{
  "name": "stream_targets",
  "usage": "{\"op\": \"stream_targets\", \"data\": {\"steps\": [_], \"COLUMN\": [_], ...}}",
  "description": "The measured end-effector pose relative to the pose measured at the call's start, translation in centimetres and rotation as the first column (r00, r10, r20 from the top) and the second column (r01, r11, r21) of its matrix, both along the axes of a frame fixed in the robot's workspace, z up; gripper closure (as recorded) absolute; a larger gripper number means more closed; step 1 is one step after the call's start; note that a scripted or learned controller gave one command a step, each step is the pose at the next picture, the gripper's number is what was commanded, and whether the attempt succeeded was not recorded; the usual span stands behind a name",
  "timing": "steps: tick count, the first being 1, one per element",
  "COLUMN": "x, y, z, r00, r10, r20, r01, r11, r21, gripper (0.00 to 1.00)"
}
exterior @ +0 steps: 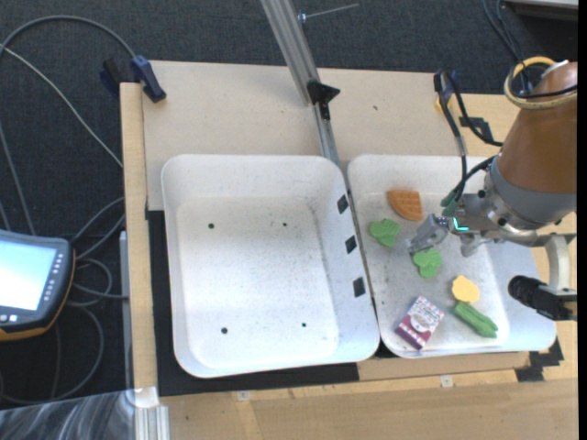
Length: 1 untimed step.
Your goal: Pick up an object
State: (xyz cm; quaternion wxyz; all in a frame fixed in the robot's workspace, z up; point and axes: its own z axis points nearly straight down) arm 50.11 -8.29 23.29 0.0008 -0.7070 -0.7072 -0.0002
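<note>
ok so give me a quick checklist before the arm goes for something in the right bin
1. Objects in right bin: ok, six pieces there.
2. Gripper over that bin: ok, above the gap between two green pieces.
3. Gripper centred on one piece: not ok, it sits between them.
4. Fingers open or shut: cannot tell.
5. Gripper holding nothing: ok, nothing seen between its fingers.
6. Orange piece apart from the others: ok.
</note>
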Motion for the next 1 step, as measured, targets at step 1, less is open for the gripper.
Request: {"op": "stream_targets", "data": {"steps": [1], "x": [0.55], "y": [0.04], "z": [-6.11], "r00": [1.0], "r10": [0.0], "r20": [-0.008], "r01": [0.0], "r11": [1.0], "r21": [0.001], "gripper": [0.0]}}
